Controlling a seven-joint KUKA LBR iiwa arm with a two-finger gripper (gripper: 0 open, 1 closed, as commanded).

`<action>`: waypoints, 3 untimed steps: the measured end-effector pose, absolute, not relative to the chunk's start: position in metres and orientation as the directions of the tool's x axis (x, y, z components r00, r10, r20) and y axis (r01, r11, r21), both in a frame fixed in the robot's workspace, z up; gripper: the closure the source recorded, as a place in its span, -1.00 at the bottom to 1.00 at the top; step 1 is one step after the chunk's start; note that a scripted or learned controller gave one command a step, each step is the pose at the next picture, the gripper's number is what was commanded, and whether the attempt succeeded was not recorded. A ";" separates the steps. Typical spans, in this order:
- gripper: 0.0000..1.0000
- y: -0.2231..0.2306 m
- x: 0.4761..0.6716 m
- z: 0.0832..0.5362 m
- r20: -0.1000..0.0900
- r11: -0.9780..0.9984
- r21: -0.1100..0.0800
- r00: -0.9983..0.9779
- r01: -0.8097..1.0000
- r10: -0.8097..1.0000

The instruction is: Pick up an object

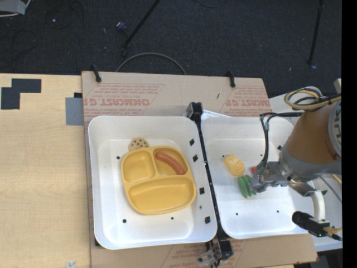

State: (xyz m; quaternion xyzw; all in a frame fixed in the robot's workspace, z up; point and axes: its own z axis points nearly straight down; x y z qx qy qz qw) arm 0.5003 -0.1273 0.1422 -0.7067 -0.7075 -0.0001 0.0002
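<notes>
The fingers (255, 184) sit low in the right bin (279, 228), pointing toward the view's left, right at a green object (244, 186). They are small and dark against it, so I cannot tell whether they are spread or closed, nor whether the green object lies between them or just beside them. What the green object is stays hard to make out. Just above and to the left of it lies a yellow corn cob (235, 164), apart from the fingers. Behind the fingers, the wrist and orange band (312, 138) cover part of the bin's right side. In the left bin (106, 205) rests a yellow divided tray (159, 197) with a sausage (170, 161) in its upper right compartment. A round cookie (138, 144) lies at the tray's upper left edge.
</notes>
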 end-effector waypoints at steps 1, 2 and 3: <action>1.00 -0.122 0.506 0.203 0.000 0.002 0.003 -0.002 1.000 1.000; 1.00 -0.123 0.506 0.217 0.000 0.002 -0.001 -0.002 1.000 1.000; 1.00 -0.081 0.527 0.227 0.002 0.004 -0.001 -0.004 1.000 1.000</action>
